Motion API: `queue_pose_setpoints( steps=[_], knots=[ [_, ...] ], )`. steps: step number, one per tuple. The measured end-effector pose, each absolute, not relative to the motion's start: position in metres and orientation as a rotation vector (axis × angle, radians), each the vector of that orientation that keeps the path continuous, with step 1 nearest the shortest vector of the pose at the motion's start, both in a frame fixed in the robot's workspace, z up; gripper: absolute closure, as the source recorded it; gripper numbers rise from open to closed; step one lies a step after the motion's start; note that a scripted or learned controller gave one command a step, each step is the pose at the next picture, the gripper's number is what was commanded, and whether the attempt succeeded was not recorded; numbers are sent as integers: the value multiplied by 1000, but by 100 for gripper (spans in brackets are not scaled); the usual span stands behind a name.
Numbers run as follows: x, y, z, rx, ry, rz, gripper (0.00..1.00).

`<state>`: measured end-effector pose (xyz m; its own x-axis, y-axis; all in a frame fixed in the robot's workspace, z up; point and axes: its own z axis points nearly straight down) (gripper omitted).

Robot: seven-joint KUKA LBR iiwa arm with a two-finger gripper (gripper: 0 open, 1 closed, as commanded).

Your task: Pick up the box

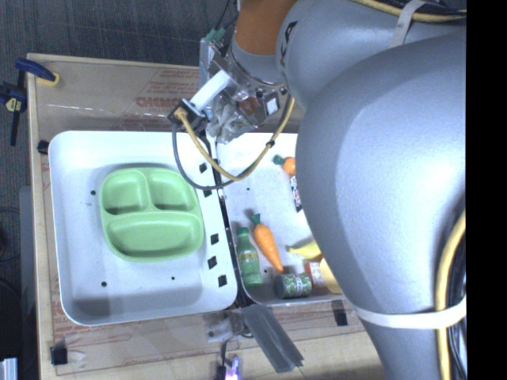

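Far side of the counter, over the wall between the two bins: my tool (224, 115) hangs here, with its cable (192, 161) looping down across the left bin's far right corner.
Tool state: I cannot tell whether it is open or closed; the wrist hardware and cable clutter that spot. Nothing can be confirmed as gripped.
Arm (380, 157): mine, grey with an orange band, enters from the right and covers most of the right bin.
Left bin (71, 212): holds a green divided plate (150, 212), lying flat near the bin's middle.
Right bin (238, 157): only its left strip is visible.
Box (316, 273): best candidate is a small orange-and-white item at the right bin's near edge, largely hidden under my arm; identity uncertain. It is well apart from the tool.
Can (296, 285): dark green, on its side, just beside the box candidate.
Bottle (249, 256): green, lying along the right bin's left wall.
Carrot (267, 244): just beside the bottle.
Banana (305, 250): partly under my arm.
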<state>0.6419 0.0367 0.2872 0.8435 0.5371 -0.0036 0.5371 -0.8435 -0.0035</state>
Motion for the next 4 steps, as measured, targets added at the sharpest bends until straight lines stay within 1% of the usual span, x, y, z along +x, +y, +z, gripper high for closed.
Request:
queue_pose_setpoints(
  steps=[1, 2, 3, 4],
  knots=[
    [637, 11, 297, -3112, -437, 1, 100],
    [648, 21, 286, -3121, -376, -4, 100],
    [634, 63, 318, -3104, -490, -1, 100],
    [648, 13, 286, -3123, -324, 11, 100]
  ],
)
